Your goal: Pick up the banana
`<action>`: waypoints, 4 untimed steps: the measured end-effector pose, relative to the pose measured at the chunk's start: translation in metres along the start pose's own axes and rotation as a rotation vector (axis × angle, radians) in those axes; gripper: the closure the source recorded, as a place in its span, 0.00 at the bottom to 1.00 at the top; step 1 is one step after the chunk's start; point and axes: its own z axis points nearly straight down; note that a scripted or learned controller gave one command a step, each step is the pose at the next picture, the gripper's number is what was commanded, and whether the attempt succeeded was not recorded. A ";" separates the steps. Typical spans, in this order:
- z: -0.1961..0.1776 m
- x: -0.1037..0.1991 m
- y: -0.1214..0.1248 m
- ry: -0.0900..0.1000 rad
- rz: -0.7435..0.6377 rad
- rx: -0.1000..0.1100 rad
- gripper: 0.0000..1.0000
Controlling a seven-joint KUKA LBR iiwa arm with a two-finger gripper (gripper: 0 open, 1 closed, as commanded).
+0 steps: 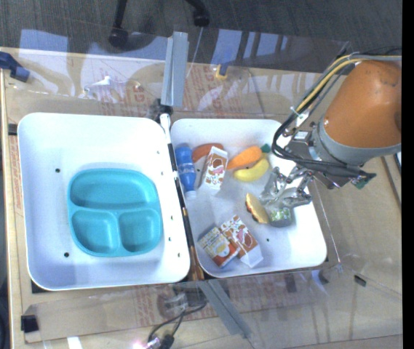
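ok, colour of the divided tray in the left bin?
Light blue, a three-compartment tray, plain with no pattern. The camera view shows it best, lying in the left bin.

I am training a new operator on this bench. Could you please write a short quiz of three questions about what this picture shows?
1. True or false: the banana lies in the left bin.
2. Which thing touches the banana on its upper side? A) the carrot B) the blue bottle C) the blue tray
3. Fill in: the gripper is over the ____ bin.

Key
1. False. It lies in the right bin, near the far wall.
2. A.
3. Right; it sits beside the banana, toward the arm's side, with nothing visibly between its fingers.
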 end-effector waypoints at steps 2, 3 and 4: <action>-0.049 -0.016 -0.016 -0.001 -1.157 0.001 1.00; 0.140 -0.039 -0.014 -0.001 -1.233 -0.003 1.00; 0.000 -0.075 0.018 0.000 -1.336 0.001 1.00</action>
